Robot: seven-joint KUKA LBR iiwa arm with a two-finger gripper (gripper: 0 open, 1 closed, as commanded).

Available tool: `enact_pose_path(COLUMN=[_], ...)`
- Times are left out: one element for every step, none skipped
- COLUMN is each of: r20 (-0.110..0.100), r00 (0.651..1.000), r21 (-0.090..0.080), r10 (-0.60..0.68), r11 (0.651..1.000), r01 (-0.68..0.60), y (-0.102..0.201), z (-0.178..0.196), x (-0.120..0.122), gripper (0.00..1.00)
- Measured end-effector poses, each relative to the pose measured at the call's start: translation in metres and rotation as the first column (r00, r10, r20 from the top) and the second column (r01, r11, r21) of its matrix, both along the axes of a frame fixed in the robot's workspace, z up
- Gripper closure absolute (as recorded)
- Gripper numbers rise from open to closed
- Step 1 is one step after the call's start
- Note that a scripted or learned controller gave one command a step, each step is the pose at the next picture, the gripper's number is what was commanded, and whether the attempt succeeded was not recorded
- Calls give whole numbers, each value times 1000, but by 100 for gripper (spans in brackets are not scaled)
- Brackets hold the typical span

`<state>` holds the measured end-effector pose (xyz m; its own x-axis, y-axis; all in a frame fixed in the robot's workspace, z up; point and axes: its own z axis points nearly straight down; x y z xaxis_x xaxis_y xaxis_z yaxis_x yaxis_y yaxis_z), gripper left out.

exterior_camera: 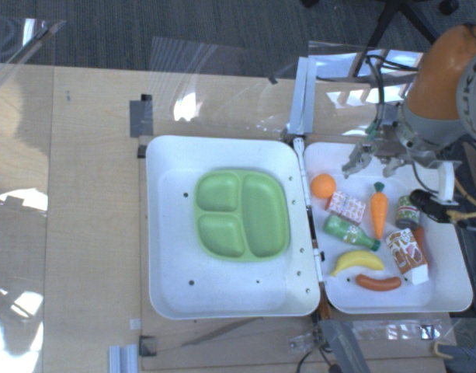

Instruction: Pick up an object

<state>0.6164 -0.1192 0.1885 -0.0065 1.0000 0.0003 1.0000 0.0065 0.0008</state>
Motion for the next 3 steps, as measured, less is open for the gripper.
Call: enact_pose_path(r20=[17,21,6], r00=[1000,999,999], r21=[-5,-5,-2], r10=[22,24,48], r11=[1000,1000,999], r01=[-22,-24,-48], y=[-64,-63,17], z=[-87,-78,29], x=[-43,-40,38], gripper=[0,100,100])
